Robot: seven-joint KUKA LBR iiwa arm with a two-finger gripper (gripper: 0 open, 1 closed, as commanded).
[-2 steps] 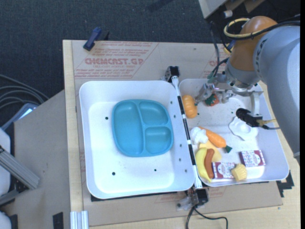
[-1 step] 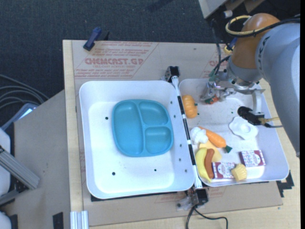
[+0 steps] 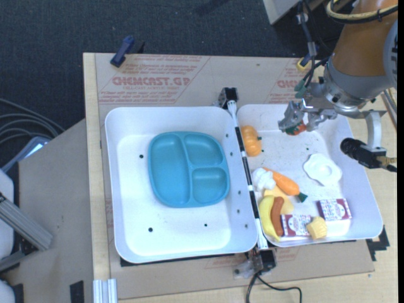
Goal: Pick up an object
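Looking down on the bench (image 3: 158, 74), you have two white bins set edge to edge, so whatever is lifted from one has a short trip to the other. Your left bin (image 3: 126, 219) carries only a blue tray (image 3: 187, 168), lying flat near its centre with three compartments facing up, which reads as a ready landing place. Your right bin (image 3: 360, 194) holds the pickable toys, and they crowd its 6 to 9 o'clock side: a banana (image 3: 267, 214), two small cartons (image 3: 294, 225) (image 3: 334, 209) with a yellow piece (image 3: 317, 228) between them, a carrot (image 3: 285, 183) touching a white lump (image 3: 263, 180), and a fried egg (image 3: 320, 168) lying apart near the middle. An orange item (image 3: 251, 141) sits against the divider at 10 o'clock.

The arm (image 3: 360, 62) comes in from 2 o'clock, and the gripper (image 3: 297, 124) hangs over the bin's 12 o'clock corner. Something small with red and green shows at its tip, but you cannot tell whether the hand is parted or closed, or whether it grips that scrap. I judge the pick unconfirmed; the cluttered lower corner would be harder to grasp from cleanly.
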